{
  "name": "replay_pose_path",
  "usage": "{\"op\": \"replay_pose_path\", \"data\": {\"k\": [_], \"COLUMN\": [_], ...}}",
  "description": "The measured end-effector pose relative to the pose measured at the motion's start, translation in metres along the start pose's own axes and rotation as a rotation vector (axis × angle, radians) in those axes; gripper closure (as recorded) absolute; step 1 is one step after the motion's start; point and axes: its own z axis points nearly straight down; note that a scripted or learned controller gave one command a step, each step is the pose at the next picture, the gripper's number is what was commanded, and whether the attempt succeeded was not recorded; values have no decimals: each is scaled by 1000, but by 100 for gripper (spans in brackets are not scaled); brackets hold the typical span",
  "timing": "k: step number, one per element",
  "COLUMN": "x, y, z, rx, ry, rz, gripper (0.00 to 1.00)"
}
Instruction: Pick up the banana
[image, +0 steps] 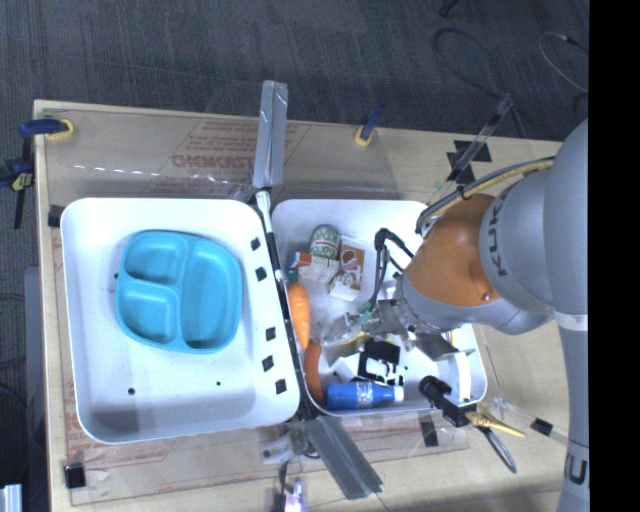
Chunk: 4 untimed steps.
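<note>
A long orange piece (298, 312) lies flat against the right bin's (380, 212) left wall. Can't tell whether that's the banana.

Two bins (150, 405), one tray (180, 290) (blue), one bottle (360, 396)

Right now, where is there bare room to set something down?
In the left bin, bare floor lies between the blue tray and the bin's near wall. The right bin is crowded: carrot, blue bottle, cartons, with the arm over it.

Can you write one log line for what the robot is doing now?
arm: over right bin | right bin: carrot, blue bottle, cartons | left bin: blue divided plate | grasp: cannot tell
</note>
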Motion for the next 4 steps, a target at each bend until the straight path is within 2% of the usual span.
{"op": "replay_pose_path", "data": {"k": [1, 2, 3, 4], "x": [-27, -29, -29, -39], "y": [23, 23, 23, 33], "z": [-1, -11, -11, 2], "rx": [0, 1, 1, 6], "ry": [1, -2, -3, 1], "rz": [64, 62, 61, 59], "gripper": [0, 100, 0, 0]}}
